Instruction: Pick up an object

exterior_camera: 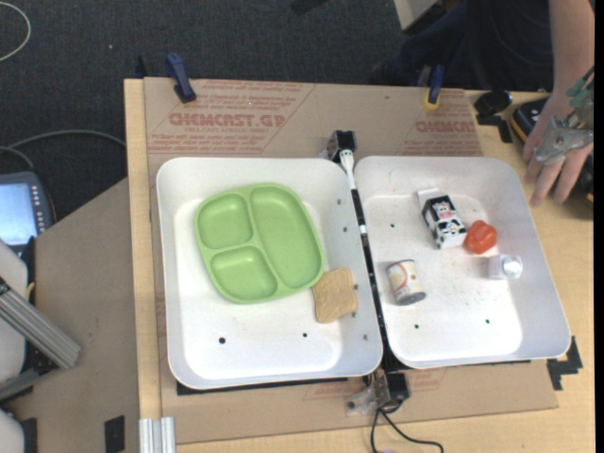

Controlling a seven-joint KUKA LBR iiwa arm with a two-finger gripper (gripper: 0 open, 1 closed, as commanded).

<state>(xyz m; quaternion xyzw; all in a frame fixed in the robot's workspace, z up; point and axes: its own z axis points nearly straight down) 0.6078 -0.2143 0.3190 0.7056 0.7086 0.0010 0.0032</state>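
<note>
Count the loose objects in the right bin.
4: a black-and-white carton at centre, an orange piece beside it, a clear item below, a small can toward the divider.

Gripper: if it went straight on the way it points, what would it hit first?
Likely the right bin's right rim, roughly under the gripper; depth is unclear and the gripper is blurred. The orange object lies further in, off that line.

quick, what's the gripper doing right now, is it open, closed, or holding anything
Gripper: at the right edge, beyond the right bin; open or closed cannot be told. No object visible in it.
</note>
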